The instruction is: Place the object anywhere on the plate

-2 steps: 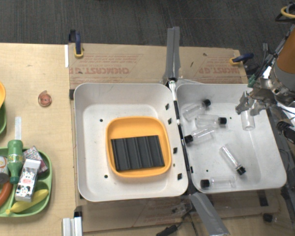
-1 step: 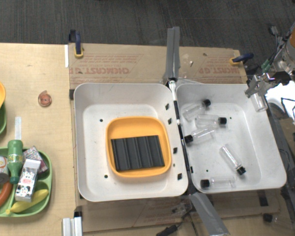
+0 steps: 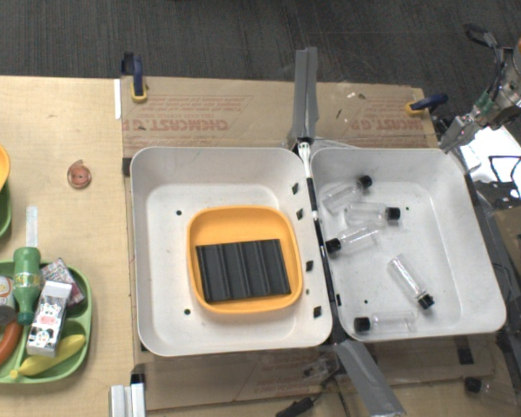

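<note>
Clear plastic vials [image 3: 410,282] with black caps lie scattered, well apart, in the right bin [image 3: 469,233], while the orange plate [image 3: 243,220] bearing a dark ribbed mat [image 3: 242,268] sits centred in the left bin [image 3: 156,233].

floor [image 3: 243,16]: dark grey carpet | bench [image 3: 61,129]: pale wood, evenly lit

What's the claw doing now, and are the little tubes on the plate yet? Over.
Claw up beyond the right bin's far corner, grip unclear. Clear tubes lying in right bin. Orange plate in left bin, black grooved slab on it.
</note>
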Controlling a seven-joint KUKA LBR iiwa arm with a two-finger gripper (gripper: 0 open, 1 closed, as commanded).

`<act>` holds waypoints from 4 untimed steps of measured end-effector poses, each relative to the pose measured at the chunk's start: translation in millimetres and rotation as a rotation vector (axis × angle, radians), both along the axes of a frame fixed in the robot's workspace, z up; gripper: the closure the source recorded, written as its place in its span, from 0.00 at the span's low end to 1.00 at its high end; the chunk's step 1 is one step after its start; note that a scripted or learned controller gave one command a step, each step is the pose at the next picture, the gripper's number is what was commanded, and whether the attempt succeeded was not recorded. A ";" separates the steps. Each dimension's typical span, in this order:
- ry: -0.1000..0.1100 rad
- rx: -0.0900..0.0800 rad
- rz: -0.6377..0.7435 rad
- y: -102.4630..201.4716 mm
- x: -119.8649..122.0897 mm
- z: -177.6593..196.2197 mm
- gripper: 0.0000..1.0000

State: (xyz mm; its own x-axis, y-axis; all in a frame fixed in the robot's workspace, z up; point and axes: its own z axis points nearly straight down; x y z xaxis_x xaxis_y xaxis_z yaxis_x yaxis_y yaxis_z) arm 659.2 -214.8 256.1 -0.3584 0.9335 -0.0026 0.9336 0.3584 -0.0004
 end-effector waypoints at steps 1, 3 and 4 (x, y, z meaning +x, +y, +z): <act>-0.001 0.000 0.173 -7.2 0.5 41.5 1.00; 0.000 0.001 0.372 12.4 -52.0 -35.1 1.00; -0.002 0.000 0.578 -3.3 -9.3 62.6 1.00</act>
State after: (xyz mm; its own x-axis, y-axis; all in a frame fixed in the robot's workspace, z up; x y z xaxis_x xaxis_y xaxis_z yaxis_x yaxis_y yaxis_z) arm 649.9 -218.2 318.6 -0.8103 0.5860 -0.0041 0.5860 0.8103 0.0010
